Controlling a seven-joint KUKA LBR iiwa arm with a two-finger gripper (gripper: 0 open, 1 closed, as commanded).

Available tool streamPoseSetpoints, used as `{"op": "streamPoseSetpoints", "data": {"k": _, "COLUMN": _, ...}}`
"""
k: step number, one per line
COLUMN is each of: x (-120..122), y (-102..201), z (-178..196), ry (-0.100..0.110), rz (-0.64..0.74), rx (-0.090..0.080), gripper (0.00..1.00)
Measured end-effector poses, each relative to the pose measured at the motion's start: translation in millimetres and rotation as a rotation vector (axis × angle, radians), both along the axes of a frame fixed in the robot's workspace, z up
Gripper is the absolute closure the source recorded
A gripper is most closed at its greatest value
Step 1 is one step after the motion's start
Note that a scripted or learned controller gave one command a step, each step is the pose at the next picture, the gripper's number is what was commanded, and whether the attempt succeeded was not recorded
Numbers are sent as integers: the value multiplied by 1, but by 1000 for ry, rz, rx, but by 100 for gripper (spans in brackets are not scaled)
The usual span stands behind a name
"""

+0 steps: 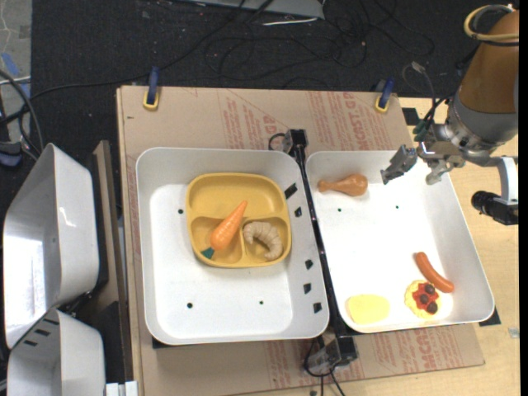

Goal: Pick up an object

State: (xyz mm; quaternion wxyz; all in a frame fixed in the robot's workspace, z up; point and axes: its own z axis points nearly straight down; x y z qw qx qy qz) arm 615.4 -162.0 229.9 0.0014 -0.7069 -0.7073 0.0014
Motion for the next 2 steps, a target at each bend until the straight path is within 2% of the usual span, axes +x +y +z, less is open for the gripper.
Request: {"op": "streamPoseSetpoints", "data": {"k": 2, "x": 13, "y": -1, "z": -94, "ry": -1, "rz": 3, "rx": 0, "gripper": 0}}
